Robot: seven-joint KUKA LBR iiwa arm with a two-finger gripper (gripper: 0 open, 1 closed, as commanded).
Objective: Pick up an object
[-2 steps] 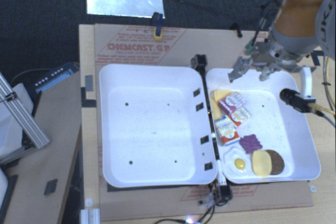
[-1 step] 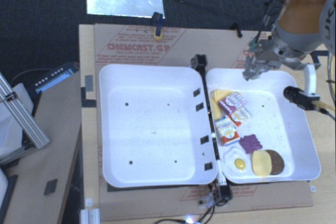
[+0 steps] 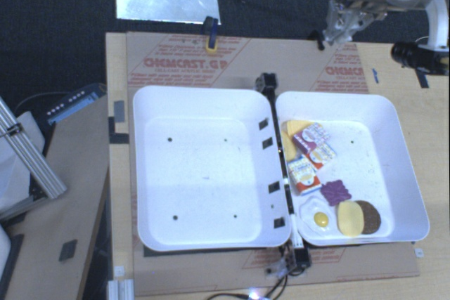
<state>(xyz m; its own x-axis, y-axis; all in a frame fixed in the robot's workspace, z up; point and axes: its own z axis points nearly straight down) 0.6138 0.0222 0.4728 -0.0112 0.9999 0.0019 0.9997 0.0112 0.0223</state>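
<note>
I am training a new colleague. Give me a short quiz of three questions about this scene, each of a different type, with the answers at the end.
1. True or false: the toy fried egg lies in the left bin.
2. Multiple choice: where is the gripper? A) low inside the right bin; B) above the bench, beyond the far edge of the bins; C) over the left bin.
3. Fill in: the purple piece lies between the small red and white box and the ______ disc.

Key: 1 false; 2 B; 3 brown.
</note>
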